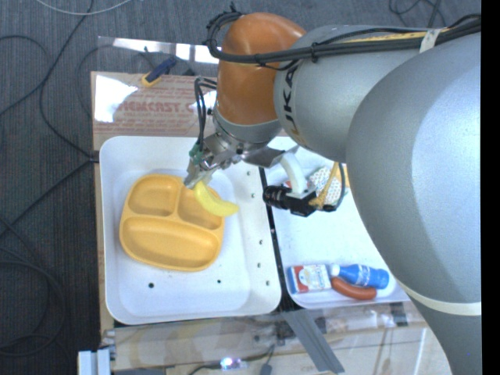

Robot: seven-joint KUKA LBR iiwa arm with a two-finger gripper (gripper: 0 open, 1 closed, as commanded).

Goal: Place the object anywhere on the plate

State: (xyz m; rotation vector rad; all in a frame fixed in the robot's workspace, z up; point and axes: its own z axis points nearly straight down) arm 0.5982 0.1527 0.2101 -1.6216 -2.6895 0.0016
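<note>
Gripper (197, 173), fingers closed on the banana's (212, 201) far tip above the plate's (160, 237) right compartment; releasing low and gently should keep it from rolling off.

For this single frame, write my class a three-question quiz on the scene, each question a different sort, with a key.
1. True or false: the banana lies in the right bin.
2. Multiple choice: the yellow plate has how many compartments? A) one B) three C) five
3. Short answer: which items lie at the near end of the right bin?

Key: 1. False; it is over the plate's right compartment, in the left bin, at the gripper tip. 2. B. 3. A white-and-blue bottle and a sausage.
</note>
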